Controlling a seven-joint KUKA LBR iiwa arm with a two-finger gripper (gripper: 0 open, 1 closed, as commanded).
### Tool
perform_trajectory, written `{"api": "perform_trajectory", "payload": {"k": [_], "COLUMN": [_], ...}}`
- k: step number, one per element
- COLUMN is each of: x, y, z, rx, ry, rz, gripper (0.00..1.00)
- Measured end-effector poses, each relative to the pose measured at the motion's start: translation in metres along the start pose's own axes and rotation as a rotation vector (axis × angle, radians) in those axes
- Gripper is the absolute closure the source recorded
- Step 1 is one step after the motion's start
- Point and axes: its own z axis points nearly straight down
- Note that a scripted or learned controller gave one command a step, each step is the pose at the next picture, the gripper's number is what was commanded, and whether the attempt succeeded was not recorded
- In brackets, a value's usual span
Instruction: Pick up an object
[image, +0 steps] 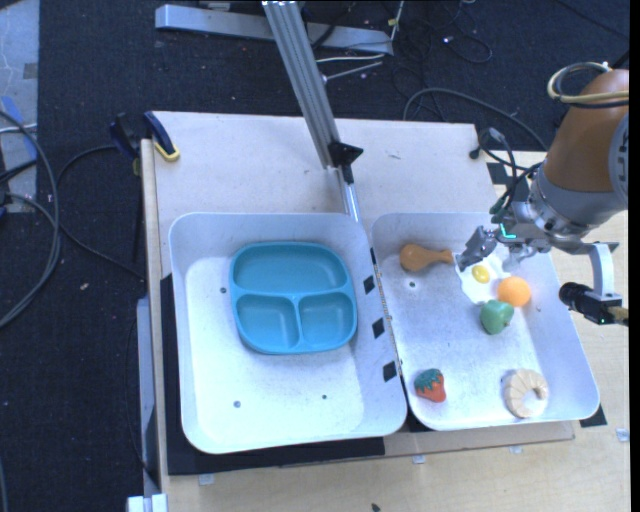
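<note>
The gripper (478, 250) hovers low in the right bin (440, 400), just above the fried egg (478, 280); whether it is open or closed, I cannot tell. Better to descend squarely, clear of the orange (514, 291) at three o'clock. The pale surface (250, 160) sits over dark, cable-strewn floor (80, 200).

No writing, label, brand, number or sign can be read on any surface here; nothing legible stands on anything.

Pale wooden bench (250, 160) on dark, seemingly carpeted floor (80, 330) strewn with cables (60, 190)
</note>
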Motion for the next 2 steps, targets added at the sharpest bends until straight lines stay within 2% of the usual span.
{"api": "perform_trajectory", "payload": {"k": [1,2], "x": [0.0,-0.002], "y": [0.001,0.008], "z": [-0.001,0.044], "rx": [-0.003,0.0], "ry": [0.0,0.0], "rz": [0.0,0.0], "gripper": [0.0,0.0]}}
